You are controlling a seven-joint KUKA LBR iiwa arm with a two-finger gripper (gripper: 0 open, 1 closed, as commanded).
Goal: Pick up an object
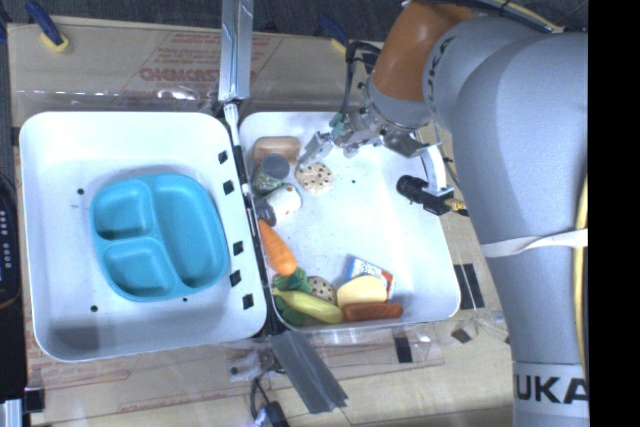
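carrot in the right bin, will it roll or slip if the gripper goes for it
The carrot looks smooth and tapered, so it may slip out of a pinch near its thin end. Being round, it would probably roll if nudged sideways. It lies against the bin wall, which could block one finger. It looks like a toy, so likely light.

Single fixed overhead view, angled down; both shallow white plastic bins [45,215] framed, grey arm [510,115] entering from 3 o'clock.
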